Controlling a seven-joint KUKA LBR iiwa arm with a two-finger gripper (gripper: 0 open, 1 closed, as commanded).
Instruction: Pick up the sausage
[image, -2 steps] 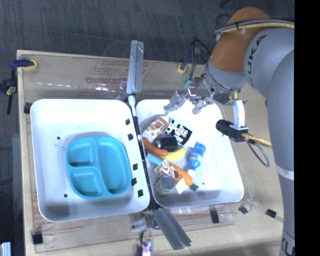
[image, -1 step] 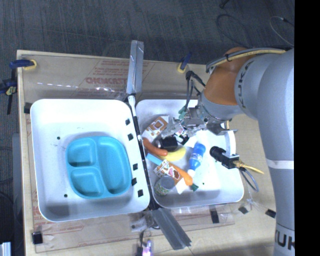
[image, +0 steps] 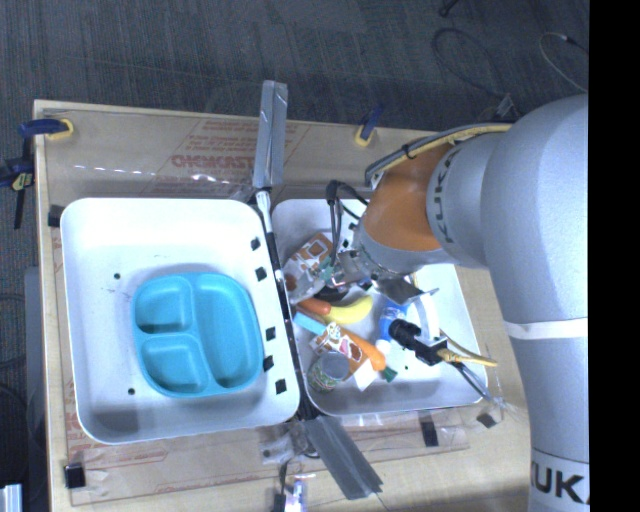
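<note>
While a tray (image: 195, 335) lay in the left bin (image: 100, 250), the hand (image: 345, 272) hung over the cluttered right bin (image: 450, 388), its grip impossible to tell.

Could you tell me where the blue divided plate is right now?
The blue divided plate lies flat in the middle of the camera view's left bin, beside the cluttered right bin.

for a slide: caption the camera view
Arm reaches into the cluttered bin; a blue divided tray lies in the other bin.
</note>
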